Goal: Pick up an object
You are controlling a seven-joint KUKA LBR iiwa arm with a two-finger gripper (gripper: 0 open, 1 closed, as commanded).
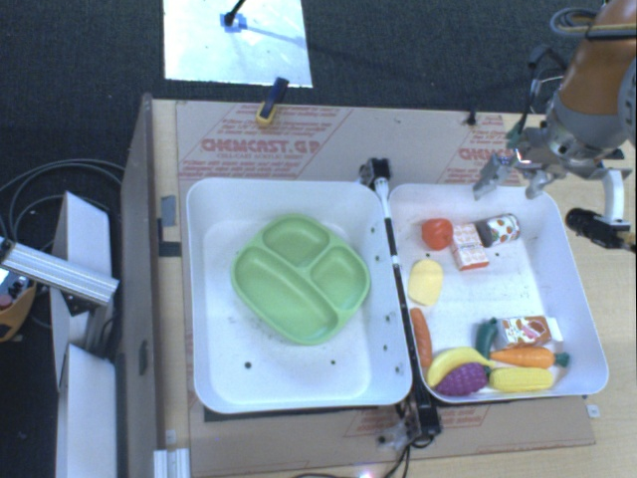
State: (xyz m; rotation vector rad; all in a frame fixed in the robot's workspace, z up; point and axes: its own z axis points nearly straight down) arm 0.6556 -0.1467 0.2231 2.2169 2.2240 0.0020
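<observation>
Gripper (516,174) hangs above the far rim of the right bin (572,257), its two grey fingers (492,179) spread apart with nothing between them, the orange-banded arm (597,68) rising behind it at the upper right. Below it, in the far part of that bin, lie a red tomato (436,233), a small red-and-white carton (470,247) just beside it, and a dark can (500,230) tilted on its side next to the carton. A pale yellow piece (425,281) sits near the bin's left wall, with an orange carrot-like stick (422,338) nearer the front along the same wall. The near corner holds a cluster: a banana (453,359), a purple bunch of grapes (461,378) touching it, a yellow corn cob (521,378), an orange carrot (522,357), a green piece (486,335), and a second small carton (526,330). The left bin (219,366) holds a green divided plate (301,279) lying flat near its middle. Both bins rest on a cardboard sheet (299,137)
</observation>
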